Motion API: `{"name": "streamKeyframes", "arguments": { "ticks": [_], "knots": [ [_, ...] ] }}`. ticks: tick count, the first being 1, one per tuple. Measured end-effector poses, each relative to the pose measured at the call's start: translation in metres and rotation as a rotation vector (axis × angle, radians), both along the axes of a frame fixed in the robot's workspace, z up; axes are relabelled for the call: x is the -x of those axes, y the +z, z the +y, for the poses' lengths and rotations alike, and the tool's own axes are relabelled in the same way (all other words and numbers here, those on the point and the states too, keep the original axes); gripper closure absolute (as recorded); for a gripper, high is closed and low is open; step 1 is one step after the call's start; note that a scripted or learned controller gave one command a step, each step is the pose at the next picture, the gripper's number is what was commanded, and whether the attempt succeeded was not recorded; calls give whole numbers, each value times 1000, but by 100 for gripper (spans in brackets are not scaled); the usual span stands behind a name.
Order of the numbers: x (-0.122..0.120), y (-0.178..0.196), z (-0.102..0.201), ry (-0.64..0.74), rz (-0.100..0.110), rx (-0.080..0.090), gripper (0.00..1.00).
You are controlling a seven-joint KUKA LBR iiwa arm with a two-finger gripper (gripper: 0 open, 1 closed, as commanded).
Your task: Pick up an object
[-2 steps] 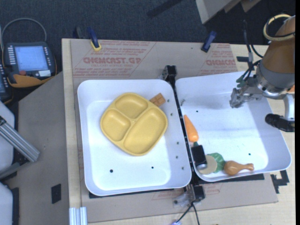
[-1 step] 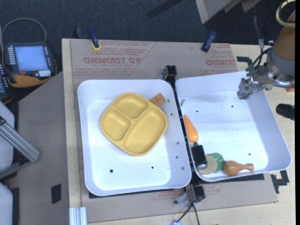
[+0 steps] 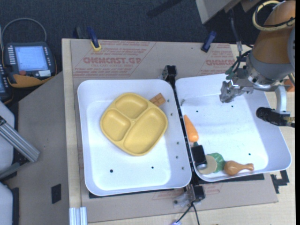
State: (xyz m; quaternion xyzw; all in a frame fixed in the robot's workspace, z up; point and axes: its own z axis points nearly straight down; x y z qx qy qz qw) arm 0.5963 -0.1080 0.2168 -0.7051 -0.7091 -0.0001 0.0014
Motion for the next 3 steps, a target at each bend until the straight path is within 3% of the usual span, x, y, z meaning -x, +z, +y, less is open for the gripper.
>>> {"name": "streamKeyframes", "arguments": {
  "ticks": [3],
  "knots": [
    [39, 11, 164, 1, 2, -1, 100]
  ]
}}
